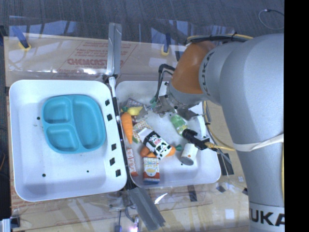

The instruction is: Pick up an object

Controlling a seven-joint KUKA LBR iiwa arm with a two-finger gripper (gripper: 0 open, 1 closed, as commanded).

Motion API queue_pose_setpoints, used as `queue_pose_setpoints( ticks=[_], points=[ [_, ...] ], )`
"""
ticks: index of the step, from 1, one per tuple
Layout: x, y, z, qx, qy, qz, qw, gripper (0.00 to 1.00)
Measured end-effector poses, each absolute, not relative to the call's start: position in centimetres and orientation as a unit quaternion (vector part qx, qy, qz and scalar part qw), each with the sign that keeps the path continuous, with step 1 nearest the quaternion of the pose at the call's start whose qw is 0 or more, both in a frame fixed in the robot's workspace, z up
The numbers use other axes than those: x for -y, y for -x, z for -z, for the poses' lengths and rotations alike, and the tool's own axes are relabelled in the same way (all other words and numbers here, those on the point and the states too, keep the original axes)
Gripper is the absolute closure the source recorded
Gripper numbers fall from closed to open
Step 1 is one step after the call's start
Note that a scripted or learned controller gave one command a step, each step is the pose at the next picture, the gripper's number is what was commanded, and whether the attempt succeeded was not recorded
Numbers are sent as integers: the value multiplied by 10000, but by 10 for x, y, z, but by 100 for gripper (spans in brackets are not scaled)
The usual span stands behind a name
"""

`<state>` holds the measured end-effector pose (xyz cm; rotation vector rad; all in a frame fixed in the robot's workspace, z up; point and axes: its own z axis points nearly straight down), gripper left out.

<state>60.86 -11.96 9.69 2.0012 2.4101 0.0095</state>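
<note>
Over the right bin (pixel 208 177) | my claw (pixel 161 105), grip state I cannot tell | carrot (pixel 127 126) just left of it, long axis running near-to-far.

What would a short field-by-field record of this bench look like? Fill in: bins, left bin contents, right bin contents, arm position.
bins: two white bins side by side, left bin and right bin
left bin contents: a blue divided plate
right bin contents: a heap of small things, among them a carrot, a juice carton, a cow-patterned box, a green bottle and a white cup
arm position: the arm reaches in from the right, its wrist over the right bin's far end
</note>
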Motion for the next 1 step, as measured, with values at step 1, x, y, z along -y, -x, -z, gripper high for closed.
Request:
queue_pose_setpoints(
  ticks=[1],
  points=[
    [105, -550, -97, -7775, -6288, -26, 30, 0]
  ],
)
